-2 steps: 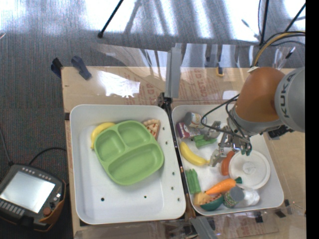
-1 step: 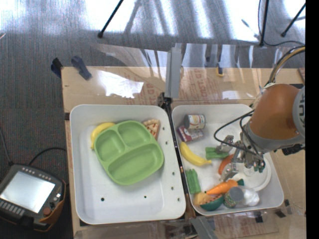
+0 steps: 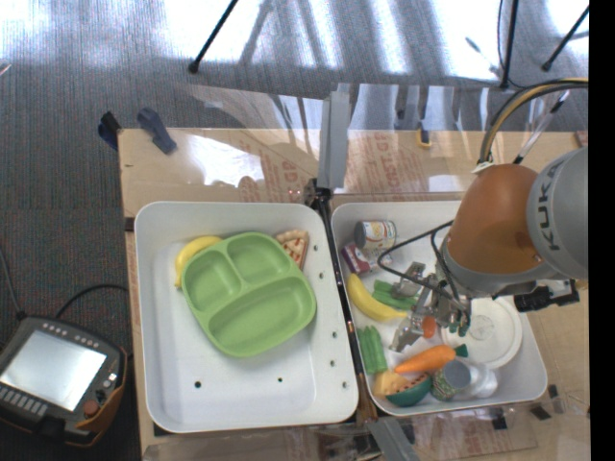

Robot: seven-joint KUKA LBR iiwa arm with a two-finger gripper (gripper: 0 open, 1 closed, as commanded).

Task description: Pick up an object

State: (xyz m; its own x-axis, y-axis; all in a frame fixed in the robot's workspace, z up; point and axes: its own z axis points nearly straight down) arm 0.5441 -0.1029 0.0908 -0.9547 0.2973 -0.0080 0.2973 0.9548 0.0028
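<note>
On the bench sit two white bins (image 3: 154, 257). I see my gripper (image 3: 423, 317) low in the right one; jaw state unclear. A carrot (image 3: 424, 358) lies just below it, a banana (image 3: 370, 301) to its left.

We see the grey arm (image 3: 567, 209) entering from the right, orange band (image 3: 495, 221) above the wrist, bent downward. Its gripper (image 3: 423, 317) hangs low, pointing left and toward the near side.
</note>
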